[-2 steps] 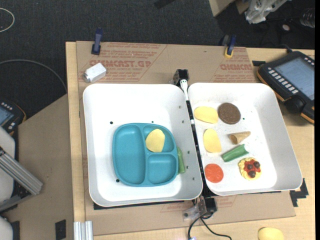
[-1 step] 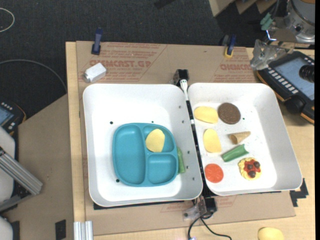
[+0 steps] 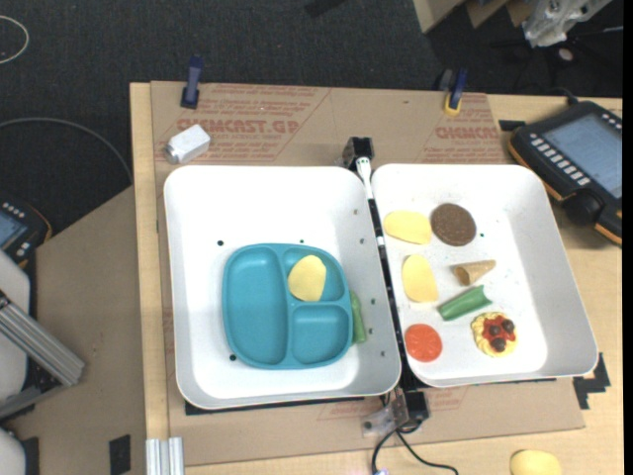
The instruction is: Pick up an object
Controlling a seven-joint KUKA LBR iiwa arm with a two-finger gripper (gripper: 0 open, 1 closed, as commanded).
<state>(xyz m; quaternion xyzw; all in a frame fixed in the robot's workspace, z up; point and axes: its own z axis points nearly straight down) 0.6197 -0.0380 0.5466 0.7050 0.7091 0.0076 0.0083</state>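
Inside left bin [image 3: 188, 265], yellow piece [image 3: 308, 278] sits on teal tray [image 3: 252, 310].

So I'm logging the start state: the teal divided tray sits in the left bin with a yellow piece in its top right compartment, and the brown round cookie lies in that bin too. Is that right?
Not quite. The camera view shows the brown round cookie in the right bin, not beside the teal divided tray. The rest holds: the tray sits in the left bin with the yellow piece in its top right compartment.
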